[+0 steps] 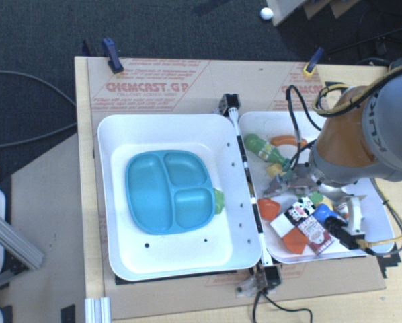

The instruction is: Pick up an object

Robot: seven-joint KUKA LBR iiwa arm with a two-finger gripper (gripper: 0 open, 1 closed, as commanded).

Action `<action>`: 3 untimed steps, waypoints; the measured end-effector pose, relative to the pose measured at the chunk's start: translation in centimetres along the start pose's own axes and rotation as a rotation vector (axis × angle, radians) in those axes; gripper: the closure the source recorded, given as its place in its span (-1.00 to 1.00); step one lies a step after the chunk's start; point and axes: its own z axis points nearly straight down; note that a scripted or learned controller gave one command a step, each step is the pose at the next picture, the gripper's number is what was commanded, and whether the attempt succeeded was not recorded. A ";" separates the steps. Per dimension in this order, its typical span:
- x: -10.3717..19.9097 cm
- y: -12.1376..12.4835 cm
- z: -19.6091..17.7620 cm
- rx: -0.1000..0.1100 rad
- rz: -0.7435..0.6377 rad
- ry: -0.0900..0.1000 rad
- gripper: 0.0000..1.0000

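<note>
- While the arm (362, 133) reaches low into the right bin (382, 237), its end effector (296, 178) sits among the clutter; its grip state cannot be told.
- Green bottle (265, 148) lies just up-left of it, orange piece (269, 209) just below-left.
- Blue divided plate (169, 190) rests in the left bin (113, 153).

Turquoise plate (169, 191) (white bin (113, 200))
</note>
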 end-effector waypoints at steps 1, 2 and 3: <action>0.0 0.0 -1.0 -0.002 0.001 0.000 1.00; 0.0 0.0 -1.0 -0.001 0.001 0.000 -1.00; 0.0 4.0 0.0 -0.001 -0.001 -0.001 -1.00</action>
